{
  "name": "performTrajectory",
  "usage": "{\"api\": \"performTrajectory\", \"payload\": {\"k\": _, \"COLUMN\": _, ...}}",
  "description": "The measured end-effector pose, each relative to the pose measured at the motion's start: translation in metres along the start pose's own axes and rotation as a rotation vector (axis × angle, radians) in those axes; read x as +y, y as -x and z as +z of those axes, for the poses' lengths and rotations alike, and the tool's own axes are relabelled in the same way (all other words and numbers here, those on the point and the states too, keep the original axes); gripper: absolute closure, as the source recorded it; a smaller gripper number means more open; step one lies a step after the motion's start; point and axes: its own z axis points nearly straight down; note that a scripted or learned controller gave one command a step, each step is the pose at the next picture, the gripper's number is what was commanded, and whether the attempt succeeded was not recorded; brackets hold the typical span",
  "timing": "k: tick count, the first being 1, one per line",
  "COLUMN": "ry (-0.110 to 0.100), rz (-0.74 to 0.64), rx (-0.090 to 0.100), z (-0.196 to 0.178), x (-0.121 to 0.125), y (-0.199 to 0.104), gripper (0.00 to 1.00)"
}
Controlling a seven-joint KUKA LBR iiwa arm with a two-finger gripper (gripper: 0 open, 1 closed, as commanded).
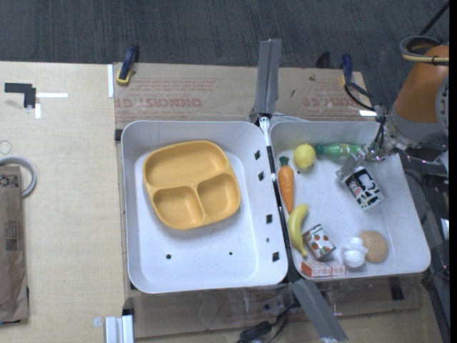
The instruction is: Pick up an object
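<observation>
Worktop (64,191) of pale wood carries two shallow white bins side by side. The left bin (143,263) holds a yellow three-compartment plastic tray (191,184). The right bin (407,213) holds a yellow lemon (305,156), green bottle (335,149), orange carrot (286,184), yellow banana (296,227), small printed carton (320,242), brown bun (373,246) and a black-and-white can (363,188). The claw (373,152) hangs near the bin's far right corner, just above the can; whether it is released or clenched cannot be told.

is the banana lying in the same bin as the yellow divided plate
No, the banana lies in the right bin beside the carrot, while the yellow plate sits in the left bin.
</observation>
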Motion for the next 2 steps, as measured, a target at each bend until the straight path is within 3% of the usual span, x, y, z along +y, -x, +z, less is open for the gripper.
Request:
{"api": "performTrajectory", "payload": {"k": 1, "ry": 0.000, "rz": -0.003, "rx": 0.000, "z": -0.007, "x": 0.001, "y": 0.000, "gripper": 1.00}}
{"api": "performTrajectory", "payload": {"k": 2, "ry": 0.002, "rz": -0.079, "rx": -0.001, "z": -0.125, "x": 0.053, "y": -0.049, "gripper": 1.00}}
